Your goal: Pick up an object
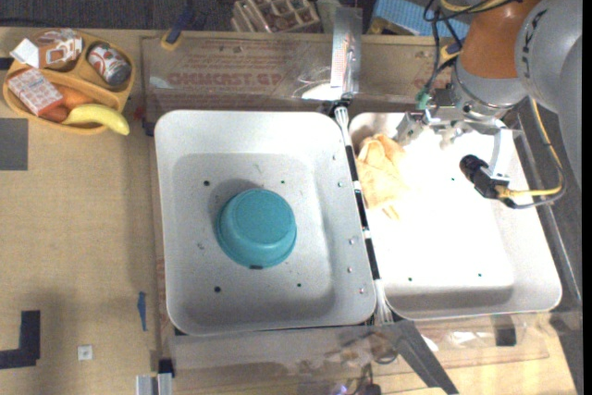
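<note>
A teal bowl [257, 227] lies upside down in the middle of the left bin [185, 153]. A crumpled yellow cloth [381, 169] rests against the left wall of the right bin [518, 282], near its back corner. My gripper [427, 132] hangs over the back edge of the right bin, just right of the cloth and above it. Its two fingers stand apart, open, with nothing between them. The grey arm with its orange band [499, 9] comes in from the upper right.
A black connector with a yellow cable [483, 176] hangs off the wrist over the right bin. A cardboard box [240, 74] lies behind the bins. A yellow dish with toy food and a banana [65, 88] sits at the far left.
</note>
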You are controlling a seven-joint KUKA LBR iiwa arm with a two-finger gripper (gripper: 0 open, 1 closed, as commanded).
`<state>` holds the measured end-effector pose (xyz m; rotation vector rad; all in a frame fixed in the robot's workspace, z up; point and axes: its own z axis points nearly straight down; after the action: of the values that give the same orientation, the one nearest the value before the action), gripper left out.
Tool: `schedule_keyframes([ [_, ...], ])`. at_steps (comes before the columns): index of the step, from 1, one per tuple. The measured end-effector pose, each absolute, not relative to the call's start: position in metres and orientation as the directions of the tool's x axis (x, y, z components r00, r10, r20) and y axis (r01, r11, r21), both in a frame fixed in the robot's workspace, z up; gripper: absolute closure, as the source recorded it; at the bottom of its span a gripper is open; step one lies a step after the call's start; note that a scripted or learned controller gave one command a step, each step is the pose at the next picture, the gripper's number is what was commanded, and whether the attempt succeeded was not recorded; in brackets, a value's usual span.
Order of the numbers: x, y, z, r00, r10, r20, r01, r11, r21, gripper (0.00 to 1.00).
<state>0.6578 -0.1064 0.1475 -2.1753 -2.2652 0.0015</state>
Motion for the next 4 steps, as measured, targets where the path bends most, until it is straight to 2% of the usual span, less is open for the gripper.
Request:
schedule_keyframes([
  [1,0.669,-0.094,0.09,-0.305,0.952,-0.001,0.952,0.305,0.004,0.0],
  [2,0.668,-0.062,0.186,-0.07,0.998,-0.002,0.998,0.07,0.004,0.0],
  [3,0.667,-0.099,0.125,-0.155,0.988,0.0,0.988,0.155,0.0,0.0],
  [4,0.668,-0.141,0.152,-0.176,0.984,-0.003,0.984,0.176,0.005,0.0],
])
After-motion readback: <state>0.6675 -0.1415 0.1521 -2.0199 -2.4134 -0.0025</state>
